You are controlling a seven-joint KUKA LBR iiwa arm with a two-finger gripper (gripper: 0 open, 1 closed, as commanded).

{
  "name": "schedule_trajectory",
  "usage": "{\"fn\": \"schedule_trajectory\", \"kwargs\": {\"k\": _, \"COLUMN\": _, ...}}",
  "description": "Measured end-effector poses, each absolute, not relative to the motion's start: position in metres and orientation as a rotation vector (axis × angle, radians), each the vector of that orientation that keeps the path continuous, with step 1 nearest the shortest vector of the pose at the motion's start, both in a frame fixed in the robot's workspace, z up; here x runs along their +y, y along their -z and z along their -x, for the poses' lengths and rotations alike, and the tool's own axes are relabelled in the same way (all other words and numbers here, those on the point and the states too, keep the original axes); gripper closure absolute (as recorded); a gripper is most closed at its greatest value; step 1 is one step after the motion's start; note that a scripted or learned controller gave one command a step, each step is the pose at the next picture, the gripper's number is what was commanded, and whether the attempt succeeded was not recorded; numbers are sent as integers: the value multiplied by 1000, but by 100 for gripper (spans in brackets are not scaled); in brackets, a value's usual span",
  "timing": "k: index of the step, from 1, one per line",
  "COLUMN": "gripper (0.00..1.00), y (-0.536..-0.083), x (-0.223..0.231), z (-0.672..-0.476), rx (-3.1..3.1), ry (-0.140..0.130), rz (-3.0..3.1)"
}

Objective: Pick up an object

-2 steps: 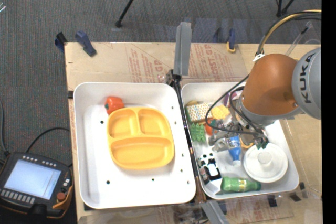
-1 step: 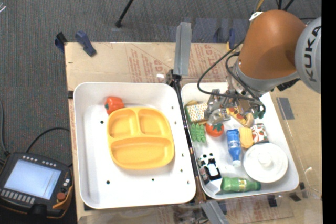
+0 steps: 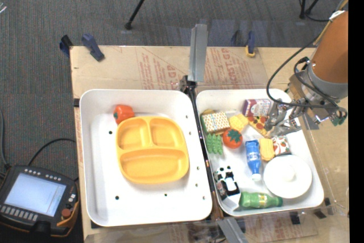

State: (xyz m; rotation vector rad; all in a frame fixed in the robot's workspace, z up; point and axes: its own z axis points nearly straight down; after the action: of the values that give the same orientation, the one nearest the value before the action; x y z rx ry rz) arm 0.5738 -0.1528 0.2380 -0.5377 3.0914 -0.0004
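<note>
My gripper (image 3: pixel 282 124) hangs low over the upper right part of the right bin (image 3: pixel 316 163), below the grey wrist and the orange band. Right under and beside it lie a pizza slice toy (image 3: pixel 260 123) and a small red and white packet (image 3: pixel 281 145). Around them in this bin are a red and white carton (image 3: pixel 257 106), yellow corn (image 3: pixel 238 120), a waffle-patterned box (image 3: pixel 215 121), a tomato (image 3: pixel 232 138), a blue bottle (image 3: pixel 253 157), a white bowl (image 3: pixel 288 176) and a green bottle (image 3: pixel 259 200). I see nothing lifted off the bin floor.
The left bin (image 3: pixel 96 179) holds a yellow divided plate (image 3: pixel 152 148) and a red pepper (image 3: pixel 123 113). A grey metal post (image 3: pixel 197 60) stands behind the gap between the bins. Clamps grip the bench's back edge. A teach pendant (image 3: pixel 35 197) lies at the lower left.
</note>
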Motion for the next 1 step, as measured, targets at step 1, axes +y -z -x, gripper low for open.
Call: {"fn": "schedule_trajectory", "kwargs": {"k": 1, "gripper": 0, "y": -238, "x": -152, "z": -574, "rx": 3092, "ry": -2, "rz": 539}}
